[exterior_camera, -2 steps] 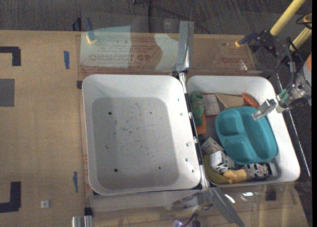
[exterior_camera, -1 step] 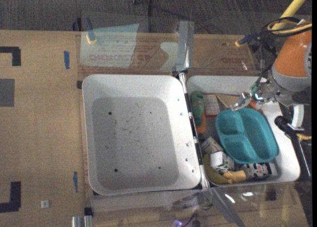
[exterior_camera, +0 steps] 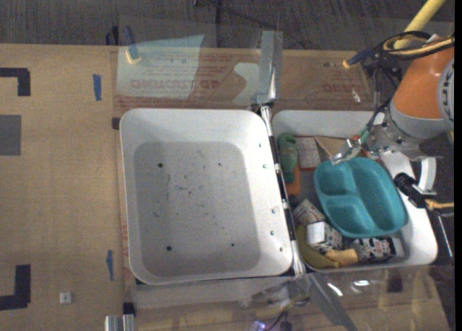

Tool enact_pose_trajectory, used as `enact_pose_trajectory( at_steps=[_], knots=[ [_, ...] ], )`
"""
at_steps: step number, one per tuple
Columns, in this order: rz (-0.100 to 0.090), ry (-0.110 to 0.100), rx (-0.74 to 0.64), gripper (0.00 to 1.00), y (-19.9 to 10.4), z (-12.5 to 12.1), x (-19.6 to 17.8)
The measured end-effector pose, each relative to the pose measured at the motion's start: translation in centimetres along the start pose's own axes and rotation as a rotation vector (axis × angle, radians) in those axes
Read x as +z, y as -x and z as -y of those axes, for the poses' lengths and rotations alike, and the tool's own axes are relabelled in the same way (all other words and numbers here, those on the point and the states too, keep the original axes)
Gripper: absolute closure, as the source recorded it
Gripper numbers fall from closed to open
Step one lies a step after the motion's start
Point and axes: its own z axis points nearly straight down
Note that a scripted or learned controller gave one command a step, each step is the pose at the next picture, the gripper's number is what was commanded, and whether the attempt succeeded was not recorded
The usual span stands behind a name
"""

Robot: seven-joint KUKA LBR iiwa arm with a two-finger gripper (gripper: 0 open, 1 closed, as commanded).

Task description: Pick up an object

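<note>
Arm point(exterior_camera: 426, 91) in from the right, poised over the right bin point(exterior_camera: 426, 246). Gripper point(exterior_camera: 354, 148) down by the teal divided tray point(exterior_camera: 359, 196), at its upper edge; open or closed, cannot tell. Tray tilted atop the clutter: green bottle point(exterior_camera: 288, 151) leftward, banana point(exterior_camera: 317, 256) below. Left bin point(exterior_camera: 198, 192) alongside.

Two white bins side by side on desk point(exterior_camera: 58, 200). Left bin point(exterior_camera: 130, 178) bare, speckled floor. Right bin point(exterior_camera: 426, 239) holds teal divided tray point(exterior_camera: 359, 197), green bottle point(exterior_camera: 288, 155), banana point(exterior_camera: 321, 256), small cartons. Arm's orange band point(exterior_camera: 424, 91) above right bin; end effector point(exterior_camera: 355, 147) near tray's upper edge.
</note>
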Motion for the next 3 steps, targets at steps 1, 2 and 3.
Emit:
enact_pose_trajectory(
  at_steps=[1, 2, 3],
  knots=[
    [-0.046, -0.060, -0.003, 0.00, 2.2, -4.1, 1.2],
    [-0.023, -0.040, -0.008, 1.00, 2.7, -4.6, -0.5],
    [-0.039, -0.052, -0.013, 0.00, 1.8, -4.5, 0.1]
  ],
)
